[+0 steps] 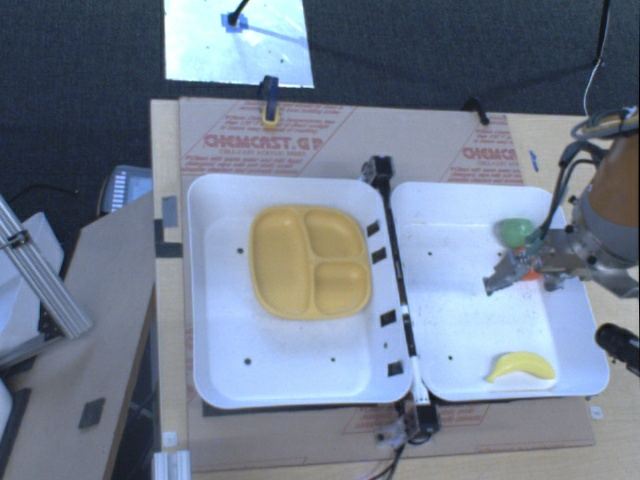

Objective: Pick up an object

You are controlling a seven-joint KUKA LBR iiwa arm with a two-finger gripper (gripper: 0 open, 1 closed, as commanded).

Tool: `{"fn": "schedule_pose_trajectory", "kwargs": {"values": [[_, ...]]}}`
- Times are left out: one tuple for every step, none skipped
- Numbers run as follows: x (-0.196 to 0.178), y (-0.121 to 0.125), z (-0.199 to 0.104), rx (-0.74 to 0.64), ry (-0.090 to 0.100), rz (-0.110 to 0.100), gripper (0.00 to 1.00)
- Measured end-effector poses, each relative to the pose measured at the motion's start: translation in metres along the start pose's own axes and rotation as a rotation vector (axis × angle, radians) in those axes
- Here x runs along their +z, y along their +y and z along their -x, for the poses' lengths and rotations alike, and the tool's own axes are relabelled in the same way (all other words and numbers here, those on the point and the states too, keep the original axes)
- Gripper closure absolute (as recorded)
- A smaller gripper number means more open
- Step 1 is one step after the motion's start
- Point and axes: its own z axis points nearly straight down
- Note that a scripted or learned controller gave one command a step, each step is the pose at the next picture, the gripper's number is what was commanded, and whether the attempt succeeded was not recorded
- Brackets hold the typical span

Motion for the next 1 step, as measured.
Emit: {"fn": "schedule_pose_trajectory", "kwargs": {"values": [[-0.0034,0.0015,-0.0001,-0.002,-0.001,0.008,0.0]]}}
